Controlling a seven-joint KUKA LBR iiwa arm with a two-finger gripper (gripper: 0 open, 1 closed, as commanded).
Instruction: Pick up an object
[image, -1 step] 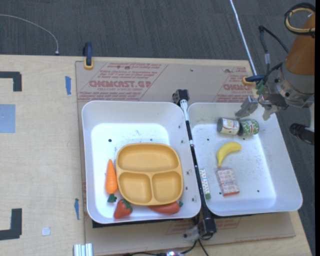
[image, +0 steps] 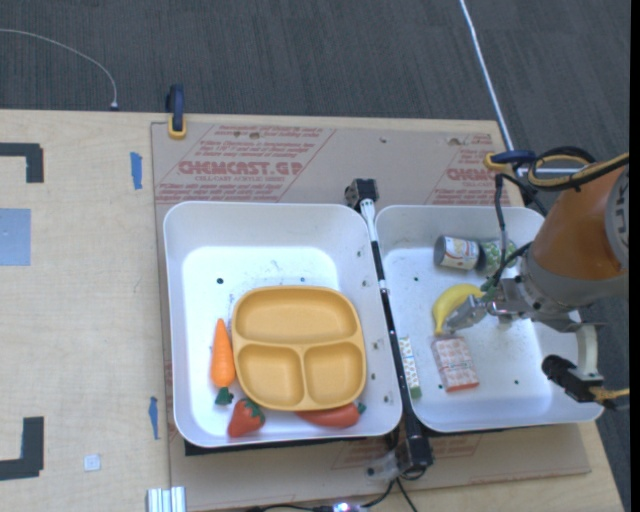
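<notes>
Over the right bin (image: 520, 405), your gripper (image: 468, 316) hangs beside the banana (image: 452, 300), apparently lining up a grasp; whether it is clenched, you cannot tell.

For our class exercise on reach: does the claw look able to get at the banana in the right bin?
Probably yes. The claw sits right beside the banana, with nothing lying over the fruit.

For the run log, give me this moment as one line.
gripper: low in right bin, at banana | holding: nothing seen | nearby: can, pink packet | left bin: yellow tray, carrot
</notes>
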